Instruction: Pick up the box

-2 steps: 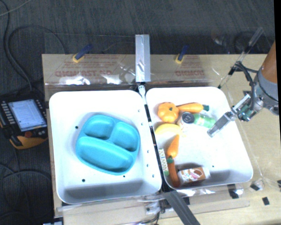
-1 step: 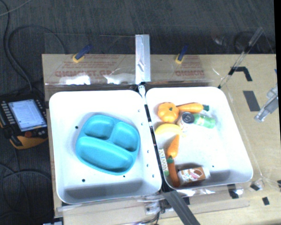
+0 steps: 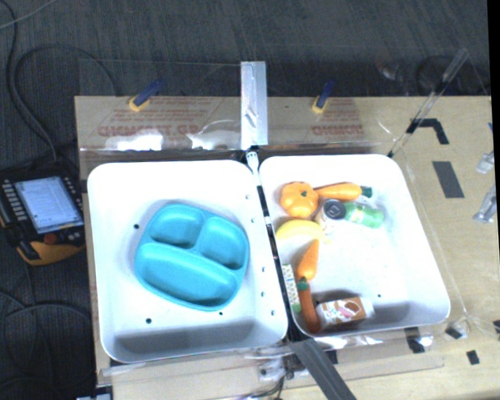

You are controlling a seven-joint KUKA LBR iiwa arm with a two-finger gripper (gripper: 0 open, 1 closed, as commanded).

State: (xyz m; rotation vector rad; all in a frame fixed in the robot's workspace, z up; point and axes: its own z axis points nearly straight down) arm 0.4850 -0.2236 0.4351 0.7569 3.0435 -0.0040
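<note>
Two shallow white bins seen from above, set side by side on the bench. The left bin [image 3: 111, 269] is occupied by a blue compartment tray [image 3: 193, 255], which is laid flat and turned at a slant. In the right bin [image 3: 403, 254] the objects are gathered toward the wall shared with the left bin.

The box [image 3: 343, 310] (brown and red, with a pale label) is seen lying on its side against the near wall of the right bin. Its left end is touched by a small carrot [image 3: 301, 299]. A second carrot [image 3: 308, 261] is placed just above this, leaning toward a yellow fruit [image 3: 295, 230]. Further back, a round orange fruit [image 3: 297, 198], a third carrot [image 3: 337, 190] and a green bottle [image 3: 357, 214] on its side are clustered close together, well apart from the box.

A teach pendant [image 3: 37, 210] is shown on the dark floor to the left of the bench. Whether the gripper is open or closed cannot be told, so no position can be given relative to it.
</note>
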